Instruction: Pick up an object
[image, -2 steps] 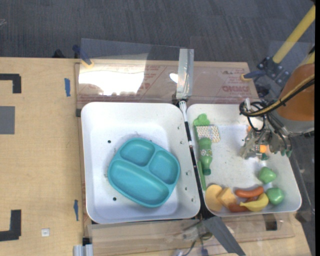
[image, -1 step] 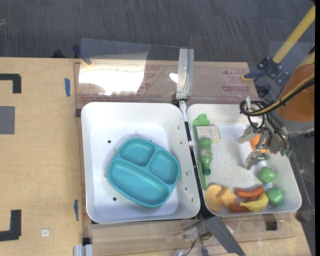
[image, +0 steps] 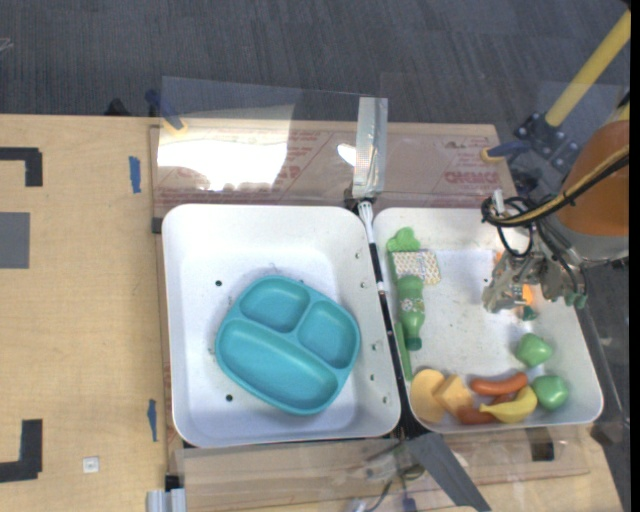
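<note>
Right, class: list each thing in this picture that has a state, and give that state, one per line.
Teal tray: upright, lying in the left bin.
Green bottle: lying on its side in the right bin.
Banana: lying flat by the near wall.
Hand: low over the right bin.

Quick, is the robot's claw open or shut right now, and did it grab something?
Two-finger gripper: low over the right white bin; something small and orange sits at its tips, but open, shut or holding cannot be told.

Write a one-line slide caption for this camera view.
KUKA arm's gripper over the right bin of toy food; teal divided plate in the left bin.
</note>
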